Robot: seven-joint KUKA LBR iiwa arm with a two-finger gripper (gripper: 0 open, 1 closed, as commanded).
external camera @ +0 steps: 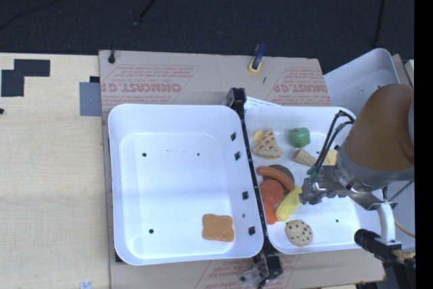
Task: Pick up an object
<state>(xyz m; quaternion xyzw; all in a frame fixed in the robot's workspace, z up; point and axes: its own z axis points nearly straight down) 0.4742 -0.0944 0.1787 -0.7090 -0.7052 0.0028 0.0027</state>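
Here, the risks as they stand:
Gripper (312, 191): low in the right bin (338, 227), beside the yellow piece (289, 205); whether its jaws are open or closed, I cannot tell.
Candidates: yellow piece lies touching the red piece (272, 198) and near the sausage (276, 174).
Clutter risk: closing here may catch two items or shove one aside.
Slip risk: rounded toys may squirt out.
Others: cookie (298, 232), green ball (299, 137) stand apart; orange piece (218, 227) sits in the left bin (176, 125).

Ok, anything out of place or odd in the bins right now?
Nothing looks spilled or damaged. One orange toast-like piece lies alone in the left bin; the other toy foods crowd the right bin by the gripper, the yellow corn overlapping the red piece.
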